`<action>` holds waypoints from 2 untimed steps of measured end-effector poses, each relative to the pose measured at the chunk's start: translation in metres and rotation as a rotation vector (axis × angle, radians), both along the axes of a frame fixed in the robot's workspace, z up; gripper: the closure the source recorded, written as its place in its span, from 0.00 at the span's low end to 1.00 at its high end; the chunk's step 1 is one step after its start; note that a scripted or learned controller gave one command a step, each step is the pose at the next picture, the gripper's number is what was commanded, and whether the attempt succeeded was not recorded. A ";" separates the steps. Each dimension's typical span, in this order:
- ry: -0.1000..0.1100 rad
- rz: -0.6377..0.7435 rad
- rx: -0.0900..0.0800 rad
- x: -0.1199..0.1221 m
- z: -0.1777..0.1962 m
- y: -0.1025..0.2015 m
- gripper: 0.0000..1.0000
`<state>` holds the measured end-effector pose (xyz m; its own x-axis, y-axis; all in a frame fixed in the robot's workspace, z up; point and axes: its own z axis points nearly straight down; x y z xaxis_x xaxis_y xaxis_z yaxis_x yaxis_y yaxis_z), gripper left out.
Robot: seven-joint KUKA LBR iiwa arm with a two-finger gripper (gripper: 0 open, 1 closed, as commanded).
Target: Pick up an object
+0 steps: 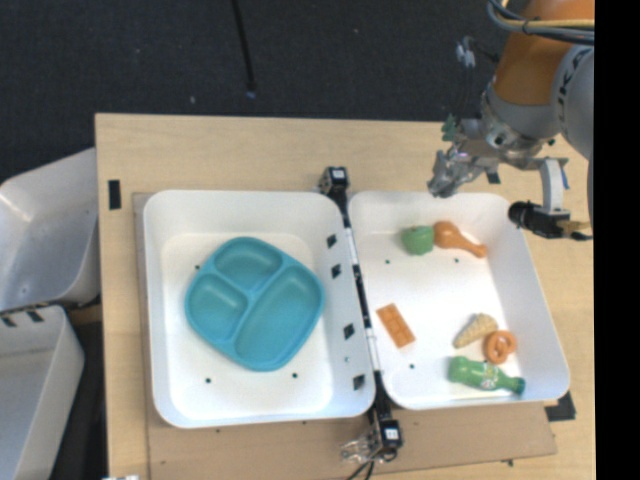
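Green lump (418,239) in right bin (520,268), near claw (447,181).

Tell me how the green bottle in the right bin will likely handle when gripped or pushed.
The green bottle lies on its side near the right bin's front wall, so a push would probably roll it. It looks like rigid, smooth plastic, likely light and somewhat slippery. The pretzel sits close, so it may get nudged.

1. Both bins (170,268) are white; the bench (250,148) is pale tan.
2. The divided plate (255,303) is teal blue.
3. The flat block (395,325) is orange.
4. The bottle (484,375) is green.
5. The ring (499,345) is orange.
6. The round lump (418,239) is green.
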<state>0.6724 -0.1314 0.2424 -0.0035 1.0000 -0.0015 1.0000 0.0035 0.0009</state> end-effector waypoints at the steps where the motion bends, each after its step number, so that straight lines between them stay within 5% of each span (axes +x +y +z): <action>1: 0.002 0.001 0.001 -0.009 -0.008 0.052 1.00; 2: 0.000 0.003 0.002 -0.002 -0.013 0.108 1.00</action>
